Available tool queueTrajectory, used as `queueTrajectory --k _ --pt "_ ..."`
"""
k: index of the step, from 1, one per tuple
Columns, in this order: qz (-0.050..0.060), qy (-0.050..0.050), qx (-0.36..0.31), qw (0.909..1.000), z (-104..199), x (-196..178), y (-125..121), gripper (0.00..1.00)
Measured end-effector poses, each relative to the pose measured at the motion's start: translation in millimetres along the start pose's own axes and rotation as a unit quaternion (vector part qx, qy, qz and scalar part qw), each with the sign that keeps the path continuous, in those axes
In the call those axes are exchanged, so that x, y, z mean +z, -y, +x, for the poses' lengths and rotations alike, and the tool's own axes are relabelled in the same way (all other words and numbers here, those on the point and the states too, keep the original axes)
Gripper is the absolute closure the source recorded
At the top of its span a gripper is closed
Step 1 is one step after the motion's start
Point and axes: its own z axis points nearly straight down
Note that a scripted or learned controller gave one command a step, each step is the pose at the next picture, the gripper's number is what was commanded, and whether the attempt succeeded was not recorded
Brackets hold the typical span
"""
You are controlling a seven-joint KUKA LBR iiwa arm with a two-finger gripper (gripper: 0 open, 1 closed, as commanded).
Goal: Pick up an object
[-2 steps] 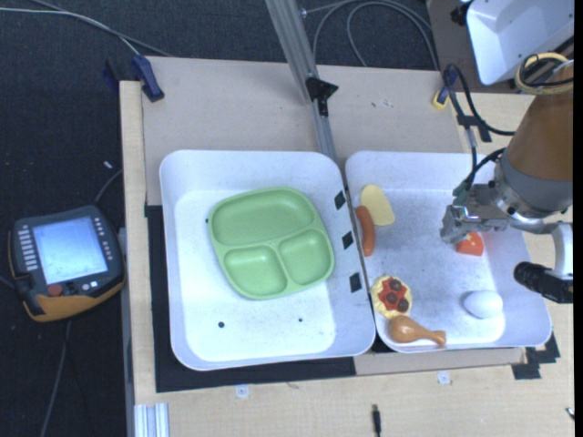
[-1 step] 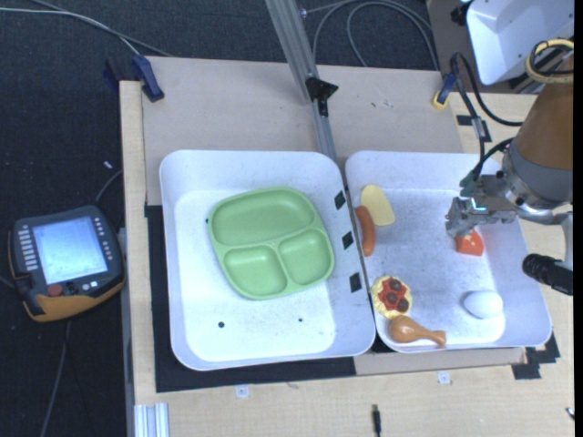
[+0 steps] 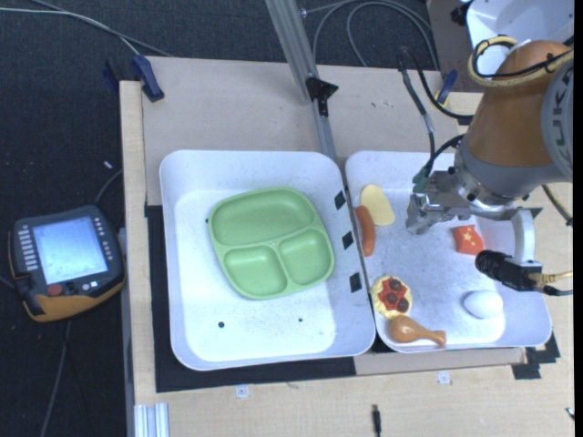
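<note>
The right bin (image 3: pixel 428 271) holds several toy foods. A yellow chip-shaped piece (image 3: pixel 377 204) and an orange-red sausage (image 3: pixel 366 229) lie at its left edge. A small red piece (image 3: pixel 468 238) sits to the right, and a white egg (image 3: pixel 482 304) lies near the front right. A pizza slice (image 3: pixel 393 295) and a tan drumstick (image 3: pixel 416 332) rest at the front left. My gripper (image 3: pixel 423 218) hangs over the bin's middle back, right of the sausage and left of the red piece, with nothing seen between its fingers.
The left bin (image 3: pixel 187 244) carries a green divided plate (image 3: pixel 271 241). A metal pole (image 3: pixel 301 44) slants down to the seam between the bins. Black cables (image 3: pixel 515 273) trail over the right bin's right side. A teach pendant (image 3: pixel 64 260) lies off the bench at left.
</note>
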Motion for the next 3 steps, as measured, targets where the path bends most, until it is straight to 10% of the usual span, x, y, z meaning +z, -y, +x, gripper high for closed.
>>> queueTrajectory --k 3 --pt "-0.001 0.000 0.000 1.0000 147.4 -17.6 -19.4 1.00"
